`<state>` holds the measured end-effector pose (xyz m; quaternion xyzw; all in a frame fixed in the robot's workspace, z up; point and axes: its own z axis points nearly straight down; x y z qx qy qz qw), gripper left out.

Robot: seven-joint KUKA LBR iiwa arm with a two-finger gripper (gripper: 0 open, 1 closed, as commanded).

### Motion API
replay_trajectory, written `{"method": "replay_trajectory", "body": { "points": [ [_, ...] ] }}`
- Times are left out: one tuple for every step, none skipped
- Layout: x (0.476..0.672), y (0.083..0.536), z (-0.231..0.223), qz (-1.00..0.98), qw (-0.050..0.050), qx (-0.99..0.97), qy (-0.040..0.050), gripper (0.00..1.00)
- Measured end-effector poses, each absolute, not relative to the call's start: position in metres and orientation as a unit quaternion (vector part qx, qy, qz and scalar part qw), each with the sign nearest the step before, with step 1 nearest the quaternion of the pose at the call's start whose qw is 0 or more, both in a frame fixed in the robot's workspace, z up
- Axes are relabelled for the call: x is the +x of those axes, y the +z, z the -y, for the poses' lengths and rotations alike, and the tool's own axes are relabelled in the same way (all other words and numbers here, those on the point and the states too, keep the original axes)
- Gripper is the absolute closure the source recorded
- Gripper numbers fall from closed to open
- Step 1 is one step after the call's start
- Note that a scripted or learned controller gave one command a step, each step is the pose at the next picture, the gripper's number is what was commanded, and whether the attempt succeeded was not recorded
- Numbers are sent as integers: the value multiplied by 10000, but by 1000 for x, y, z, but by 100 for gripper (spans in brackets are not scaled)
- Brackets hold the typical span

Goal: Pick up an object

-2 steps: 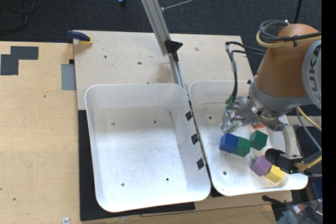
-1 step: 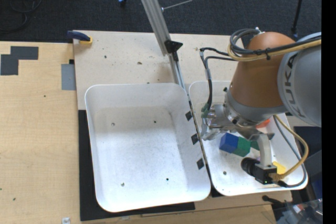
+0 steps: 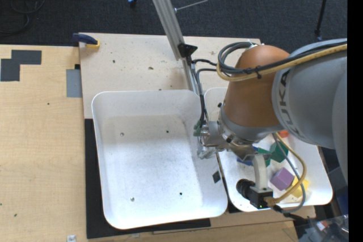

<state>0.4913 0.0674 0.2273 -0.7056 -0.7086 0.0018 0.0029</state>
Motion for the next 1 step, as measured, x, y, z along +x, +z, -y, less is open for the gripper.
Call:
{"method": "replay_trajectory", "body": {
  "points": [
    [499,239,-97,7080,12,-7063,11,100]
  ]
}}
